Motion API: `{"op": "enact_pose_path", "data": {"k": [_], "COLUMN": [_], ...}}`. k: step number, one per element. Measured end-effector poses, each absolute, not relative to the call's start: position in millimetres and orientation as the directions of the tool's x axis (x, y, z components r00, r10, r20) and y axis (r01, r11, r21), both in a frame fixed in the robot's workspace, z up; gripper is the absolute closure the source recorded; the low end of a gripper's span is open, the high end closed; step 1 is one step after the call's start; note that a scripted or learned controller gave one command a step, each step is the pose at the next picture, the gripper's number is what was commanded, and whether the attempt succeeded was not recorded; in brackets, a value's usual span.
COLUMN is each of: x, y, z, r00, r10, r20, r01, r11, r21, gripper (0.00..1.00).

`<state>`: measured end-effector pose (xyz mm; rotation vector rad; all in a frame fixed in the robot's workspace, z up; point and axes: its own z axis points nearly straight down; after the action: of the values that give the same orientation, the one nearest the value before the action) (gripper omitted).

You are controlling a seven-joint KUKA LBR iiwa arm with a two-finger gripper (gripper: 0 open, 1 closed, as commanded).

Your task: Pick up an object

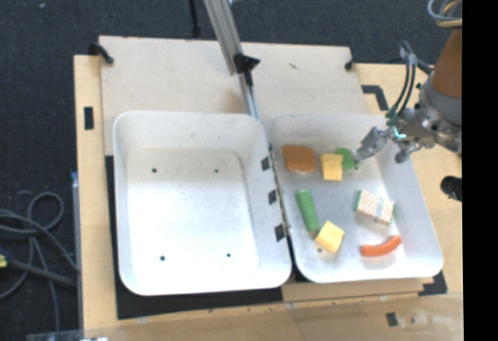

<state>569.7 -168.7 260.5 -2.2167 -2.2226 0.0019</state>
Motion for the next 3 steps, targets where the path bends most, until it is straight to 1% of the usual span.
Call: {"op": "enact_pose_path", "data": {"k": [1, 2, 3], "x": [570.6, 571.6, 577.5], "y": [-168.4, -179.9, -185.3], "z": [263.0, 213.9, 154.3], "r00": [-0.003, 0.002, 0.003], "r10": [1.000, 1.000, 1.000], "r20": [0.000, -0.003, -0.002], "r01": [1.000, 1.000, 1.000], "r11": [0.003, -0.002, -0.003], "r21": [0.002, -0.003, -0.004], "gripper": [0.00, 0.00, 0.00]}}
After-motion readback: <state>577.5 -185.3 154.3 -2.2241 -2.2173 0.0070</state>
